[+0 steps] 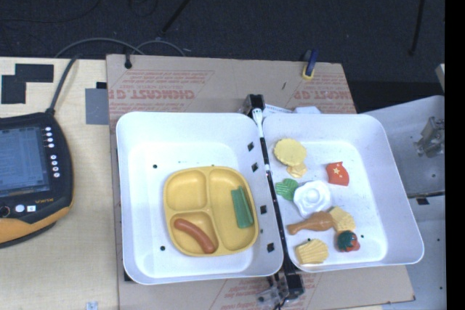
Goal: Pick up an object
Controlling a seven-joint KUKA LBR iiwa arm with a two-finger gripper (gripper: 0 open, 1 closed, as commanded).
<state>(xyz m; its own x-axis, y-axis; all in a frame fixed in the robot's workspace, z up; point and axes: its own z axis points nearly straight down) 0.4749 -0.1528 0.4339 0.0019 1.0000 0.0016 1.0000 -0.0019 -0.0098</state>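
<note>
The tabletop (51, 265) is seen as pale wood to the left of the yellow plate. A cardboard sheet (218, 87) is laid under & beyond the plate, w/ printed lettering upside down. Two white bins are set on it: the left bin (138, 156) is the one the plate sits in, and the right bin (396, 178) is butted against it on the plate's right, w/ black clips along the shared edge. A teach pendant (29, 170), black w/ an orange rim, is placed well left of the plate, outside the bins.

The yellow plate (190, 189) is divided into 3 compartments. A sausage (195, 235) is laid at a slant in its near compartment; a green block (242, 207) is laid in its right compartment.

All other pickable items are grouped right of the plate, in the right bin. Nearest to the plate a green leafy piece (285, 189) is found, touching a white fried egg (313, 196). A yellow disc (290, 152) is set right of the plate's far edge. A brown drumstick (311, 223) is laid just beyond the egg's near side, w/ a crinkled chip (312, 252) nearer the camera. A red piece (337, 173) & a dark green-red item (347, 241) are farthest from the plate.

A small blue-yellow clip (310, 63) is seen at the cardboard's far edge, well beyond the plate.

Claw state: cannot be told.
</note>
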